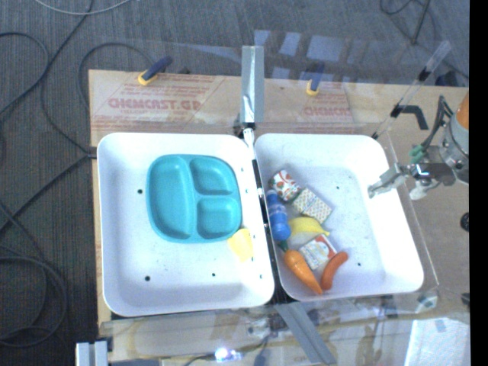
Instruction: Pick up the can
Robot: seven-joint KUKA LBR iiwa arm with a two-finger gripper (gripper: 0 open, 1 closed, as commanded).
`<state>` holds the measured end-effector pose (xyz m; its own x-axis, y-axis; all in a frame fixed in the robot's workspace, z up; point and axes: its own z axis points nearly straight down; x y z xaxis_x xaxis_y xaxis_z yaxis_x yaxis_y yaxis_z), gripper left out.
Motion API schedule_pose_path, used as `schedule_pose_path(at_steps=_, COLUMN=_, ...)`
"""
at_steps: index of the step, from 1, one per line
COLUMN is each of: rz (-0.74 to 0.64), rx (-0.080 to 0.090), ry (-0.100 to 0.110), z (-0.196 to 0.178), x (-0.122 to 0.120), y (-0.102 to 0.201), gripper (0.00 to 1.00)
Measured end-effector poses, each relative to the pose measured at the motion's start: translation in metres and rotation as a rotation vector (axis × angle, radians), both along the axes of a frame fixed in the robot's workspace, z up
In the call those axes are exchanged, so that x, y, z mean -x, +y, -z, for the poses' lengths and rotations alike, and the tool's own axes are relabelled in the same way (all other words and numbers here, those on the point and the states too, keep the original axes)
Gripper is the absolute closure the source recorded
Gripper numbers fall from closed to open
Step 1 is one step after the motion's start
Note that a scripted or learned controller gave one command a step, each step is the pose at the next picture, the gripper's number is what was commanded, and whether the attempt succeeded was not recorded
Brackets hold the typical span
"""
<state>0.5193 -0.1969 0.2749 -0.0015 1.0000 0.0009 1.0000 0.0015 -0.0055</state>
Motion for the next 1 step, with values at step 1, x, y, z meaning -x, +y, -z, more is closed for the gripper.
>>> schedule_pose_path(at_steps=1, rz=0.135, rx=0.001, ry=0.001, z=0.0334, x=-0.0703, y=0.0494, gripper=0.0)
